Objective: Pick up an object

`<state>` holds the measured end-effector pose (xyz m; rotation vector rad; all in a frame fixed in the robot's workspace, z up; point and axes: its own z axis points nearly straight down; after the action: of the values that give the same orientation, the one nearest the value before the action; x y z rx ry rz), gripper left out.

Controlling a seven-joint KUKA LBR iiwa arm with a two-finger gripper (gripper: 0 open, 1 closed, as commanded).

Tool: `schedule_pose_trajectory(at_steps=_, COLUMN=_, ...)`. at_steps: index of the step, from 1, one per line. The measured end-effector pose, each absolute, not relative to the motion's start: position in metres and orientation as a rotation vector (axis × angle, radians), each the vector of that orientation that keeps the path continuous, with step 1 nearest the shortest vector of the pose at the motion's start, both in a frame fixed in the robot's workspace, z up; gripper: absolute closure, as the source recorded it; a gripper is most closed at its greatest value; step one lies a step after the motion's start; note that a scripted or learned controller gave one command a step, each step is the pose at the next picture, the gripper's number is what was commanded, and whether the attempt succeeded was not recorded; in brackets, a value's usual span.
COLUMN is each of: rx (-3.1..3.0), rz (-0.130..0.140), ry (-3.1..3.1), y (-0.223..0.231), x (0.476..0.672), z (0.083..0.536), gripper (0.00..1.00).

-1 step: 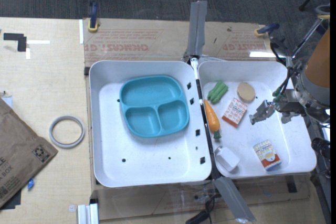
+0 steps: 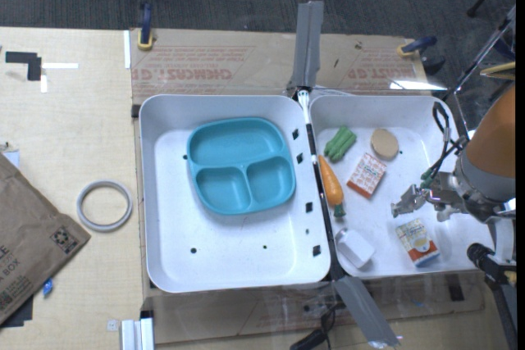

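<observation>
Two white bins are seen side by side from above. The left bin [image 2: 156, 201] holds a blue divided tray [image 2: 240, 164]. Toward the right bin's [image 2: 385, 105] 12 o'clock a green piece [image 2: 340, 143] and a round tan disc [image 2: 384, 143] are found; a red-and-white packet [image 2: 367, 175] sits near the centre, an orange carrot [image 2: 330, 180] at 9 o'clock against the divider, a white cup-like item [image 2: 354, 248] at 7 o'clock, and a small carton [image 2: 417, 241] toward 5 o'clock.

The gripper [image 2: 413, 200] is placed at about 3 o'clock in the right bin, just above the carton. Nothing is seen held between its fingers, though whether they are spread wide or drawn narrow cannot be told; the metal parts are small and tangled with cabling.

The approach step is judged to be in hand. A descent over one item, probably the carton, would be called for next, followed by a closing and a lift.

Much of the arm is cut off at the right edge.
</observation>
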<state>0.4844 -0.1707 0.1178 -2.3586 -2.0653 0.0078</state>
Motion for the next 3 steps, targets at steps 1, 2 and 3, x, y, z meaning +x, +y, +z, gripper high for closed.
schedule_pose_trajectory(at_steps=1, rx=-2.351, rz=0.005, ry=-2.078, y=-0.1703, x=0.4770, z=0.0887, gripper=0.00)
schedule_pose_trajectory(at_steps=2, rx=-2.355, rz=0.009, ry=-2.071, y=-0.1716, x=0.4770, z=0.0950, gripper=1.00)
schedule_pose_trajectory(at_steps=3, rx=-2.354, rz=0.010, ry=-2.071, y=-0.1717, x=0.4767, z=0.0949, gripper=0.00)
